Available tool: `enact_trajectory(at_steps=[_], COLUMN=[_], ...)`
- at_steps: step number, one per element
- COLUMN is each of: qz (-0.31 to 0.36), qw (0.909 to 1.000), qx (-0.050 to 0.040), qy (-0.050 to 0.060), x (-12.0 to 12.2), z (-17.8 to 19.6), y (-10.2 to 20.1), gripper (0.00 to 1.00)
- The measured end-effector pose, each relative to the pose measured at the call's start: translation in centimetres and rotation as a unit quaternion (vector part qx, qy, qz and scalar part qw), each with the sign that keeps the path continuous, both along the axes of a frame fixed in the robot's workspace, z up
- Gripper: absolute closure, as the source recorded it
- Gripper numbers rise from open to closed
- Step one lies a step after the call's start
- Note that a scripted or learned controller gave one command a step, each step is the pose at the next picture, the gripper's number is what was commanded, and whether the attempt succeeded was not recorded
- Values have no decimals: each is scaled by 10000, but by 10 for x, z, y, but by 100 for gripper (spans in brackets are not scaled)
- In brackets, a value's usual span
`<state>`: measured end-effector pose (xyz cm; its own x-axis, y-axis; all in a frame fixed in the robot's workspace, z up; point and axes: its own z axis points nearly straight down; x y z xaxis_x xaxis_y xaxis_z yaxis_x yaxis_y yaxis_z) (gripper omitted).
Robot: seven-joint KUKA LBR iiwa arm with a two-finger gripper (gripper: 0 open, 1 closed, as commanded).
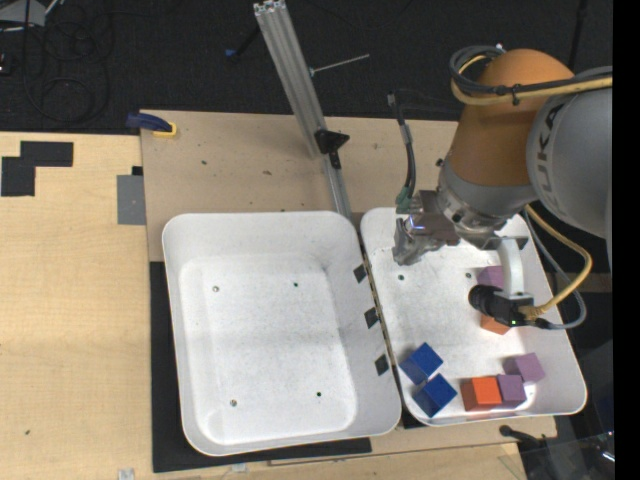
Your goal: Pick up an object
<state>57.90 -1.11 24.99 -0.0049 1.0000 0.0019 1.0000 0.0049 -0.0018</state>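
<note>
I have the arm [520, 138] reaching over the right bin [560, 393]; left bin [190, 238] alongside. Gripper [410, 243] hangs over bare floor near the bin's upper left, nothing between its fingers; whether they are spread I cannot tell. Candidates lie well apart: two blue cubes [428, 376], an orange block [485, 392], purple blocks [522, 376]. I judge this the approach step. Next: travel over one block, descend.

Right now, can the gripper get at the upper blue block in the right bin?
Probably yes. The blue block sits exposed, nothing over it; the gripper hovers up the same bin with bare floor between.
</note>
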Motion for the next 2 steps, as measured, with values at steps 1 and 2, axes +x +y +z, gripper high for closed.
enact_trajectory(at_steps=[1, 2], qz=[2, -10], qw=[10000, 10000], qx=[-2, -3], qy=[-2, 0], x=[24, 39], z=[-2, -4], y=[57, 98], gripper=[100, 100])
